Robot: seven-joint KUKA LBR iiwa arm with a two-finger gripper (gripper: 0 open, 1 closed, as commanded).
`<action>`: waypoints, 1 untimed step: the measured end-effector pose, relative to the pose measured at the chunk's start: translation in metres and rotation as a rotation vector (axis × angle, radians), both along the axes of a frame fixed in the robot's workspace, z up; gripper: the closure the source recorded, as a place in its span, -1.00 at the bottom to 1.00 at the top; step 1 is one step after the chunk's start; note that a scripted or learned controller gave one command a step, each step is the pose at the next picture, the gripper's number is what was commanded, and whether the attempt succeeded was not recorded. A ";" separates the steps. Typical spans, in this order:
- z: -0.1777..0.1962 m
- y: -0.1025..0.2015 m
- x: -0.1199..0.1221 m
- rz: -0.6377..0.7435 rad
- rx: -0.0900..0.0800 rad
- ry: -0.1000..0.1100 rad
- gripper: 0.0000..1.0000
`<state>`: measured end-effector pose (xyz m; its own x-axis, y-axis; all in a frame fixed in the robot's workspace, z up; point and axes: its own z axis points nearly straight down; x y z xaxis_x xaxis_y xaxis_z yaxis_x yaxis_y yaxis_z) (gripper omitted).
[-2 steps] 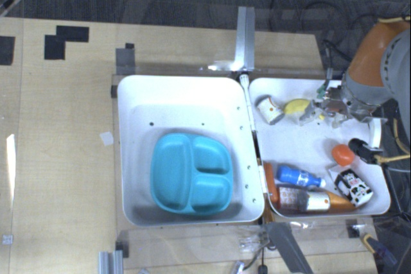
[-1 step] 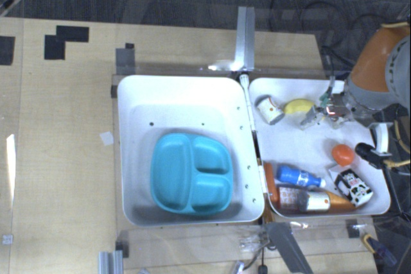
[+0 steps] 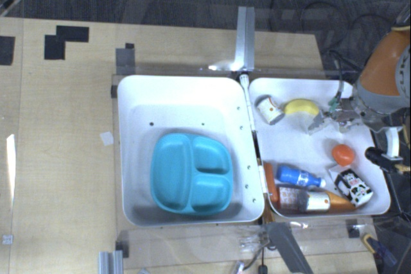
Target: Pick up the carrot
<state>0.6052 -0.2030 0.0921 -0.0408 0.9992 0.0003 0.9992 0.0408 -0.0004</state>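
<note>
**Carrot, lower right of the right-hand bin: not yet taken up**

Gripper (image 3: 329, 122): hung over the upper part of the right bin (image 3: 379, 205), just right of the banana (image 3: 302, 107). Whether its jaws stood apart or together could not be told from the metal cluster at the wrist. Nothing was seen held in it.

Near the gripper: a small white roll-shaped item (image 3: 270, 109) lay left of the banana. An orange round fruit (image 3: 343, 154) lay below the gripper, apart from it.

Carrot (image 3: 338, 202): taken to be the orange tapered piece against the bin's lower wall, tip pointing right. Its thick end was hidden by a dark bottle with a pale label (image 3: 300, 199), which touched or overlapped it. A black-and-white patterned item (image 3: 353, 186) sat just above the tip. A blue bottle (image 3: 298, 176) lay above the dark bottle. An orange-red strip (image 3: 268, 181) ran along the bin's left wall; what it was could not be told.

Handling, as judged: probably a light, stiff, smooth toy, apt to roll or slip out along its taper. The exposed stretch was short and crowded; the best hold looked to be across its width, clear of the bottle and the wall.

Left bin (image 3: 135, 138): held a blue divided plate (image 3: 191, 173).
</note>
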 end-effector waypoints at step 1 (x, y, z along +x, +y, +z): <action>0.009 0.001 0.001 0.003 0.000 -0.001 1.00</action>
<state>0.6061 -0.2016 0.1015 -0.0441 0.9990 0.0003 0.9990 0.0441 0.0003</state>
